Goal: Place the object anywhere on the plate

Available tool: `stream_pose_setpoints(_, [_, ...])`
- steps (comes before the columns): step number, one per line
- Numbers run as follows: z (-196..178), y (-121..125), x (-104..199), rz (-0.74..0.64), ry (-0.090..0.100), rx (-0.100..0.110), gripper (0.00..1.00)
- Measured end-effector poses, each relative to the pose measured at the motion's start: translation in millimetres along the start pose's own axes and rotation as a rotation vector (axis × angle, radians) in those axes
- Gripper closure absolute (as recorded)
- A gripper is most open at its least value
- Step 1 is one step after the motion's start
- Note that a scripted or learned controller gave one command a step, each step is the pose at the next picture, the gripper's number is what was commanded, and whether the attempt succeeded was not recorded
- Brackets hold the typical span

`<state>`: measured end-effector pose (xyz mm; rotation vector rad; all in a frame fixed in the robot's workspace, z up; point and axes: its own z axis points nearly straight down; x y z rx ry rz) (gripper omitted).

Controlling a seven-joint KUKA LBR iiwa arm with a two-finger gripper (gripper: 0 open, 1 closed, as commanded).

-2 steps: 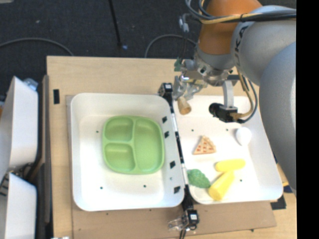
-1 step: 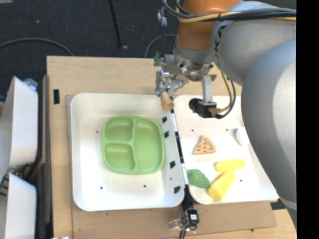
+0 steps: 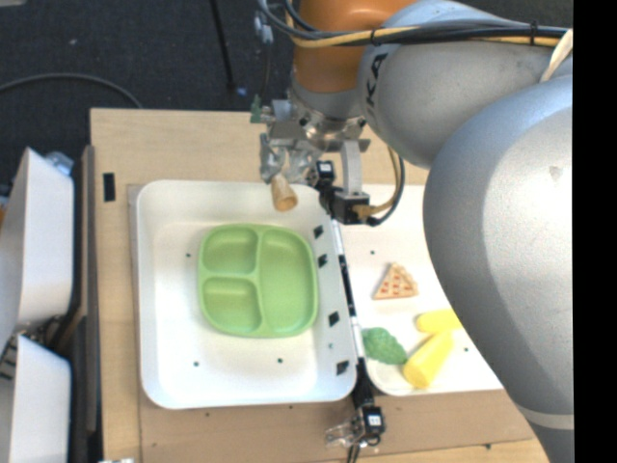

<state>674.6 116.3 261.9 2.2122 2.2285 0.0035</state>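
- Gripper [image 3: 281,183] is clenching the tan cork-like object [image 3: 283,197], hanging over the left bin [image 3: 159,258], just beyond the green plate [image 3: 258,280].
- I'm judging: carrying it nearer over the plate, lowering before releasing.

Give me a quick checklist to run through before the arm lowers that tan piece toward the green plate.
1. Tan piece at the gripper: ok, it hangs just below the gripper.
2. Firmness of the grasp: cannot tell, the contact is too small to judge.
3. Position over the green plate: not ok, the piece sits above the bin's far edge, beyond the plate.
4. Plate compartments free to receive it: ok.
5. Plate flat in the left bin: ok.
6. Pizza slice, green toy and yellow pieces out of the way: ok, all lie in the right bin.
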Motion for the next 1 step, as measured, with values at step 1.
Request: stream_pose_setpoints(1, [0.1, -0.2, -3.4, 0.004, -0.001, 0.002, 0.00])
